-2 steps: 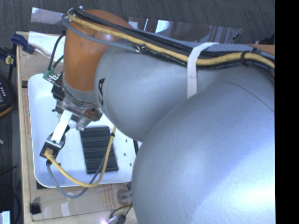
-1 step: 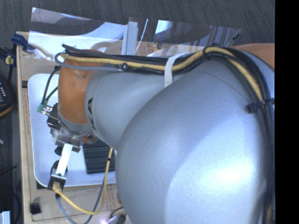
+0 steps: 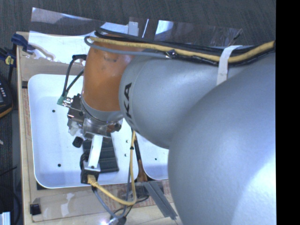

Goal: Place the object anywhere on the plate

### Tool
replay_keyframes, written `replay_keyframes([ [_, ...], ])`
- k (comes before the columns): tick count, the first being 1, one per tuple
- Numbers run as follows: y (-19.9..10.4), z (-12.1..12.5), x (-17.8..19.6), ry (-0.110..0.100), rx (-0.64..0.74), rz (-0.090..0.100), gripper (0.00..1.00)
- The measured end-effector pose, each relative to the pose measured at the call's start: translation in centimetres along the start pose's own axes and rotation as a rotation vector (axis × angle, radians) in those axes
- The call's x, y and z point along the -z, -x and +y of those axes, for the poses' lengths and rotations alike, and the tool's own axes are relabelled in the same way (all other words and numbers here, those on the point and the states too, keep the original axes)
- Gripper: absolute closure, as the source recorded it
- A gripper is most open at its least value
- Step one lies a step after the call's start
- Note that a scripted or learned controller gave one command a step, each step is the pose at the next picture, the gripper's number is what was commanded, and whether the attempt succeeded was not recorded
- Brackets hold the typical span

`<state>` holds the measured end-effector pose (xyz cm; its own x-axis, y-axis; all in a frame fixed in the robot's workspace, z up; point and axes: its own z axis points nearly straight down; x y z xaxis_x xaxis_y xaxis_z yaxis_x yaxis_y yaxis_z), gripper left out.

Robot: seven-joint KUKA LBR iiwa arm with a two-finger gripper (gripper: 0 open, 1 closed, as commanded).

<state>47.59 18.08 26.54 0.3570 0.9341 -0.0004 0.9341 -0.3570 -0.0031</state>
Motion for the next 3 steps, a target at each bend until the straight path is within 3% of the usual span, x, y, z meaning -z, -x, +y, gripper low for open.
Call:
replay_keyframes([
  [1, 5.0, 2.0, 10.3, 0.002, -0.230, 0.003, 1.00],
  [2, 0.1, -0.1, -4.9, -0.004, 0.245, -0.004, 1.00],
  [3, -0.6, 2.3, -6.0, 0.001, 0.439, -0.002, 1.00],
])
